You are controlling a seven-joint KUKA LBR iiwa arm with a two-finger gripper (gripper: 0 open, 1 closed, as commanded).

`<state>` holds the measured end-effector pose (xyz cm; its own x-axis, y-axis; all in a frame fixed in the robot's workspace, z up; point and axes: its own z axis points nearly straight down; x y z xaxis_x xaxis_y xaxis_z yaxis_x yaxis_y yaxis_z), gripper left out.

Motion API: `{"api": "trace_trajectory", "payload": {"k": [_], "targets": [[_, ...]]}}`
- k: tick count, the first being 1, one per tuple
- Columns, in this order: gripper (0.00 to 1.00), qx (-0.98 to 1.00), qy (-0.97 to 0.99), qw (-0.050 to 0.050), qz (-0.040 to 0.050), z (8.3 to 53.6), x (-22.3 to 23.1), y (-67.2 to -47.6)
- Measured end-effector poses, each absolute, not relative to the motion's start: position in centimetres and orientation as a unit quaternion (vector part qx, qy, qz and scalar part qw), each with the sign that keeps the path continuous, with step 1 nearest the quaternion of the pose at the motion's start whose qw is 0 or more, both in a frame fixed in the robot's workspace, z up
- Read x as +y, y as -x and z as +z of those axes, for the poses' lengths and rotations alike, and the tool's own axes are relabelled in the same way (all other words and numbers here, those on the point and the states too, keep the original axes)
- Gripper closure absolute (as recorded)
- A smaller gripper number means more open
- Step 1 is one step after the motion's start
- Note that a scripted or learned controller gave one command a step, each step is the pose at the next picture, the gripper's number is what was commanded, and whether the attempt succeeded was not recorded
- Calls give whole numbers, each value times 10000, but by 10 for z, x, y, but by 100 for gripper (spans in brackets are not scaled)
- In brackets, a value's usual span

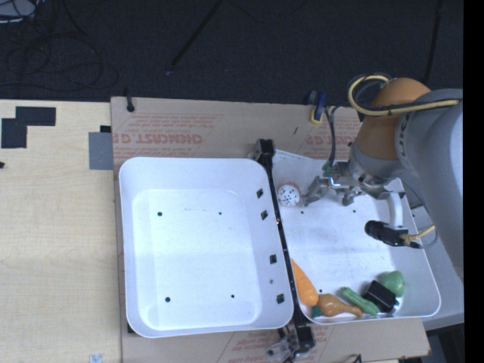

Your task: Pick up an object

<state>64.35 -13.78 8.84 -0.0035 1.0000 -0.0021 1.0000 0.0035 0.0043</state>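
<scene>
Ball: your nearest candidate was the small white ball with dark dots (286, 196), lying in the right bin (340, 237) by its upper left corner, against the divider; being round, it showed no long axis and pointed no way.
Gripper: your gripper (327, 190) sat low over the upper part of the right bin, just beside the ball on its right, tips turned leftward toward it; its fingers stood apart with nothing between them.
Arm: you reached in from the right, orange band above the wrist.
Carrot: an orange carrot-like piece (304, 282) lay along the divider low in the same bin, long axis running from upper left to lower right.
Other items: a tan piece (335, 305), a green stick (357, 299), a black block (380, 295) and a green lump (392, 281) were clustered at the lower edge, well apart from your gripper.
Left bin: the left bin (200, 240) sat beside it.
</scene>
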Motion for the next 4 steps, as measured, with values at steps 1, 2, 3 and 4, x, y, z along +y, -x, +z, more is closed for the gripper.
{"api": "trace_trajectory", "payload": {"k": [1, 2, 3, 4], "targets": [[100, 7089, -7053, -11, -13, 98, -137, -641], [100, 7091, -7050, 63, 59, 261, -89, -644], [100, 7053, -7089, -21, -30, 226, -135, -595], [100, 7065, -7077, -57, -41, 116, -153, -596]]}}
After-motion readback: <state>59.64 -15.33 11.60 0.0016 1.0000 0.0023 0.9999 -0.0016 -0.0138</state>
